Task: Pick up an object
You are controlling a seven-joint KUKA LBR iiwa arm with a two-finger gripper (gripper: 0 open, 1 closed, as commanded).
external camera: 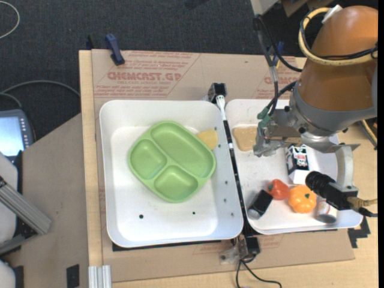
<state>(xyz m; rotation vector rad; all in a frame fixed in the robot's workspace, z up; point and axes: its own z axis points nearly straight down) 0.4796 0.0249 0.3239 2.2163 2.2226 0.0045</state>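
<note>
Bench [150, 71]: two shallow white bins are carried side by side on a printed board.
Left bin [114, 179]: a green divided plate [172, 161] is laid in the middle, with a pale yellow piece [208, 138] touching its upper right edge.
Right bin [273, 221]: a tan flat piece [243, 138], a white and black box [298, 159], a red pepper [278, 189], an orange pumpkin [302, 200] and a small black block [261, 204] are held.
Gripper [264, 144]: it is set low over the upper part of the right bin, just beside the tan flat piece. Nothing is seen gripped, and whether it is apart or together cannot be told.
Step in hand: this is judged to be the approach to a grasp, with nothing lifted yet.
Doing it well: the tan flat piece is nearest, but it lies flat and close to the bin wall, so a centred, straight descent is called for. The red pepper and orange pumpkin sit just beside each other, so only one should be aimed at.
</note>
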